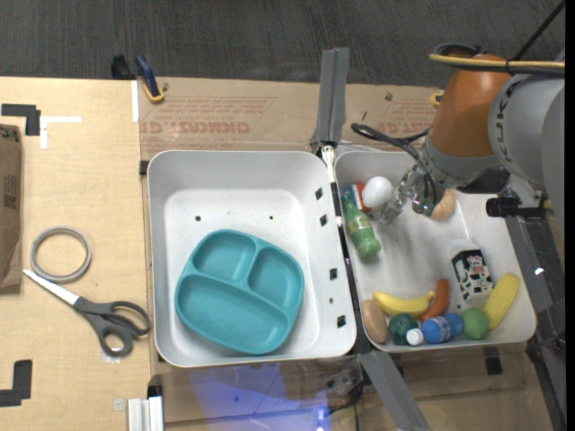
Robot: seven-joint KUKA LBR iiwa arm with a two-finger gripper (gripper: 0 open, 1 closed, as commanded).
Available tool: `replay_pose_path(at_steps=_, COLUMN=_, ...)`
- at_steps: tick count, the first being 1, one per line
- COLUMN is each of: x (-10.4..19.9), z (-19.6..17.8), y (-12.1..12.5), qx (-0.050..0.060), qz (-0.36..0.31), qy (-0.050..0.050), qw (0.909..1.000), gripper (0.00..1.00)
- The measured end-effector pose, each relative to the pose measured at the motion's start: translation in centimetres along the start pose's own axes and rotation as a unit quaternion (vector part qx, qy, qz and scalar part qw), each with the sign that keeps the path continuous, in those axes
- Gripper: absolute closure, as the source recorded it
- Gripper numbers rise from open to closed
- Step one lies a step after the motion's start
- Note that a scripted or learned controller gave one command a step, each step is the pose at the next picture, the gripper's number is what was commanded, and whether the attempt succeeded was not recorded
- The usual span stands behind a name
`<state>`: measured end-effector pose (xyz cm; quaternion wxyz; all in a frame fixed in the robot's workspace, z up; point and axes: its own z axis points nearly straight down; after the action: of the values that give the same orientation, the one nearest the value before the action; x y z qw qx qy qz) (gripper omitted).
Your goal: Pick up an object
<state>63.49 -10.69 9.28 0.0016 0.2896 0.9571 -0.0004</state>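
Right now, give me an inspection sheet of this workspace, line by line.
Surface: cardboard-covered bench bearing the left bin and right bin.
Job's things: right bin holds a green bottle, white egg, banana, corn cob, blue bottle.
Clutter: teal divided plate in left bin; scissors and tape roll on the bench.
Grippers: gripper low over the right bin's far end, beside the egg.
Cables: black cable near the wrist.
Surroundings: dark carpet.

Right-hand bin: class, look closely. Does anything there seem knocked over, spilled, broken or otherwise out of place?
Nothing looks spilled or broken. The green bottle lies on its side against the bin's left wall, and the banana, corn cob and other toys sit heaped along the near edge. That is loose clutter, not damage. The claw hovers beside the white ball.
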Motion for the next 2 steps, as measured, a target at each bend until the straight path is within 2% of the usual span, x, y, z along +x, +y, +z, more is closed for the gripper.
replay_pose_path(at_steps=1, x=10.3, z=0.1, y=-5.1, qx=0.0, qz=-0.069, qy=0.002, qw=0.9976, gripper=0.0)
replay_pose_path(at_steps=2, x=0.7, z=-10.0, y=1.8, qx=-0.001, qz=-0.059, qy=-0.001, qw=0.9983, gripper=0.0)
